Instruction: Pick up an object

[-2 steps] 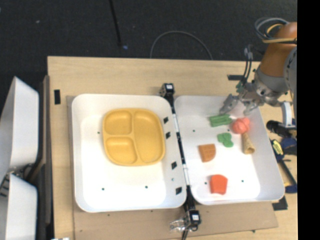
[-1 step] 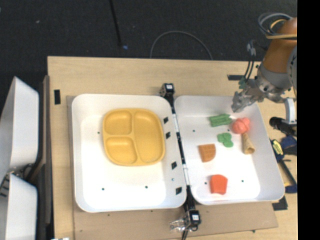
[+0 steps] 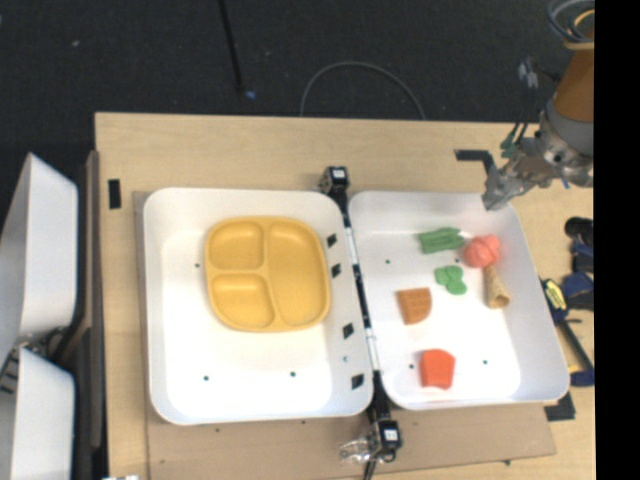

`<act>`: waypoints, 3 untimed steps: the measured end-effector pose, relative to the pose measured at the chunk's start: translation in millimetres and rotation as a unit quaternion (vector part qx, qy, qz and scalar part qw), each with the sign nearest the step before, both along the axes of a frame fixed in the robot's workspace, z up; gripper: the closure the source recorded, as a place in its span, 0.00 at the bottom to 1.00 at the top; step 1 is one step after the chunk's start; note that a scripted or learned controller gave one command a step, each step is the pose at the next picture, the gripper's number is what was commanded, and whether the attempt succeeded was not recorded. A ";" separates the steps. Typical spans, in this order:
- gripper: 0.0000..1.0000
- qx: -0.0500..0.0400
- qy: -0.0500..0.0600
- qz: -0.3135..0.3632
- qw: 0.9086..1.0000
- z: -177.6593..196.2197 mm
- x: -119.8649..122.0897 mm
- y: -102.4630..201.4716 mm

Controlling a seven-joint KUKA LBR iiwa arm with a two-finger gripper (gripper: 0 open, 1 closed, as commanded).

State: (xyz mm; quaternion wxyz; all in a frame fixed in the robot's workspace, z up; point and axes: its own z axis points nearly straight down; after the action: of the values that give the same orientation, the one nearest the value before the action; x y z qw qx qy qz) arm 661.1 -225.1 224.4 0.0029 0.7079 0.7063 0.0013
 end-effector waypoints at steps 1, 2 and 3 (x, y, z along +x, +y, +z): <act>1.00 -0.001 -0.001 0.003 1.000 55.7 1.4 -1.3; 1.00 0.001 0.002 0.004 1.000 47.1 1.9 54.6; 1.00 0.001 0.002 0.004 1.000 49.9 -0.1 100.3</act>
State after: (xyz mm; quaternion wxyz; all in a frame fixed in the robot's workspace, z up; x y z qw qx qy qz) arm 661.0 -124.8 274.3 0.0006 0.7053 0.7089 0.0003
